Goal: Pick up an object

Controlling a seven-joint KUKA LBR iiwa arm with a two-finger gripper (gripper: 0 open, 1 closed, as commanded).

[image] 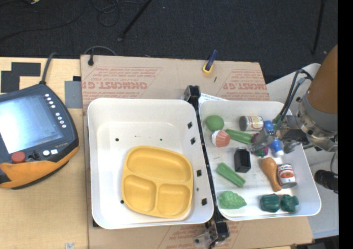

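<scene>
While the claw (270, 142) hangs low over the right bin (314, 187), at the right of the frame, its dark fingers sit among a blue piece (269, 127) and a purple bit (265, 147), and whether they are apart or together cannot be told. Crowded around them lie a small labelled jar (252, 123) on its side, a long green pod (238, 136), a round green fruit (214, 123), a pink-and-white ball (220, 139) and a black block (241, 160). Just below the claw lie an orange carrot-like shape (271, 172) and a red-labelled can (285, 176). Lower still are a green stick (230, 174), a bumpy light-green lump (231, 200) and two dark-green knobbly pieces (279, 203). Left of centre, the left bin (105, 132) holds a smooth yellow divided tray (158, 180). Both bins rest on printed cardboard (143, 80) on the tabletop (38, 209), and a grey-and-orange pendant (33, 135) lies at far left.
</scene>
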